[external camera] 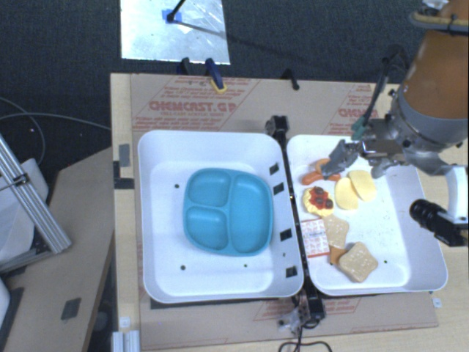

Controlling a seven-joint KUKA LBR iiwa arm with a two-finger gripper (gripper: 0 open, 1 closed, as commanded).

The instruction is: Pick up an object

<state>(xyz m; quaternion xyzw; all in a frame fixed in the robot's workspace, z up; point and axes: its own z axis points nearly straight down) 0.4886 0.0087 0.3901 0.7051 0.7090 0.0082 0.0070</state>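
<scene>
My gripper [357, 166] hangs over the upper part of the right bin [418, 270], open, with nothing between its fingers. Its left fingertip [337, 160] is over an orange carrot-like piece [316, 173]. Two yellow slices [355, 190] lie just below the gripper. Beside them sits a round yellow piece with red toppings [318, 200]. Lower down lie a white packet with red print [314, 237], a pale cracker [336, 231], a small orange piece [335, 254] and a toast slice [357, 262].
The left bin [161, 270] holds a blue divided plate [228, 211]. A black divider [287, 196] runs between the bins. A black cylinder [437, 223] juts over the right bin's right edge. The arm's orange band [440, 64] fills the upper right.
</scene>
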